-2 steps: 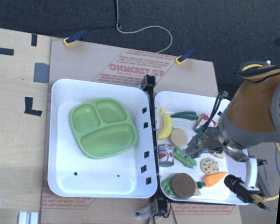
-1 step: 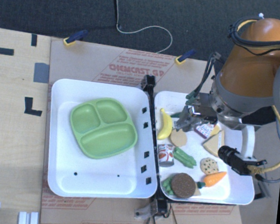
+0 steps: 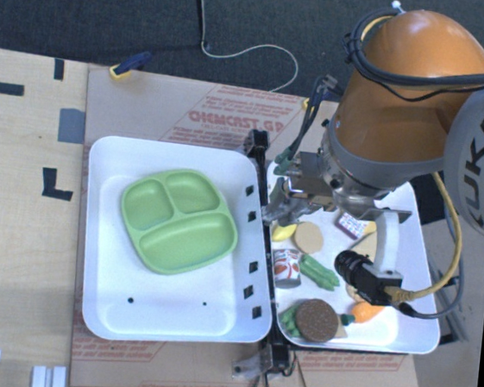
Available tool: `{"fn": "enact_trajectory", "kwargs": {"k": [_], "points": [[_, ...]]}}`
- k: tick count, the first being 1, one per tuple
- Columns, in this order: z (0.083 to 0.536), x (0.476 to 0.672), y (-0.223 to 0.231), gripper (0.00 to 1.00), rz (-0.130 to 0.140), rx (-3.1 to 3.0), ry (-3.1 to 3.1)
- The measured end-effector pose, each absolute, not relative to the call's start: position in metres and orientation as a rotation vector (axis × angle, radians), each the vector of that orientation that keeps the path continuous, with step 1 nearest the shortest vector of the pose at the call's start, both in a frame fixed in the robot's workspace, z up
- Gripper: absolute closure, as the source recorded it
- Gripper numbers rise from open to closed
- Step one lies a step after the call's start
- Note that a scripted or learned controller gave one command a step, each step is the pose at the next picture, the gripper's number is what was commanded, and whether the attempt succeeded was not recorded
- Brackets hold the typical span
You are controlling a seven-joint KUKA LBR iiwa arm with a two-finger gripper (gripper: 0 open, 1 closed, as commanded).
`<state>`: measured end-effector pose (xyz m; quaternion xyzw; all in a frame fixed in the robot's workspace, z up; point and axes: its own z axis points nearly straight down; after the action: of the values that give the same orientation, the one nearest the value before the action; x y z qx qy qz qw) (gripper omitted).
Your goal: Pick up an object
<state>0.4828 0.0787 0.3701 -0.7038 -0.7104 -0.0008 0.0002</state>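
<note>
Toy food crowds the right bin (image 3: 416, 338), most of it on the near side of my gripper (image 3: 286, 204). Nearest the camera sits a round brown patty (image 3: 317, 320) with something green (image 3: 289, 321) at its left edge, and an orange carrot piece (image 3: 365, 313) just right of it. Farther back, a small can (image 3: 286, 267) lies beside a green pod (image 3: 320, 273) whose long axis runs from upper left to lower right. Just below my gripper are a yellow piece (image 3: 283, 233) and a tan disc (image 3: 309, 238). My wrist covers the bin's far half, and I cannot tell how my gripper stands. The left bin (image 3: 108, 303) holds a green divided plate (image 3: 179, 220).
</note>
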Motion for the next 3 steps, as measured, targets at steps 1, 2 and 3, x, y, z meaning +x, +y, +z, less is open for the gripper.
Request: {"fn": "enact_trajectory", "kwargs": {"k": [1, 2, 3], "points": [[0.298, 0.483, 0.020, 1.00, 0.007, -2.223, -2.216], [0.339, 0.492, 0.013, 1.00, -0.001, -2.221, -2.224], [0.282, 0.486, -0.068, 1.00, 0.008, -2.226, -2.213]]}}
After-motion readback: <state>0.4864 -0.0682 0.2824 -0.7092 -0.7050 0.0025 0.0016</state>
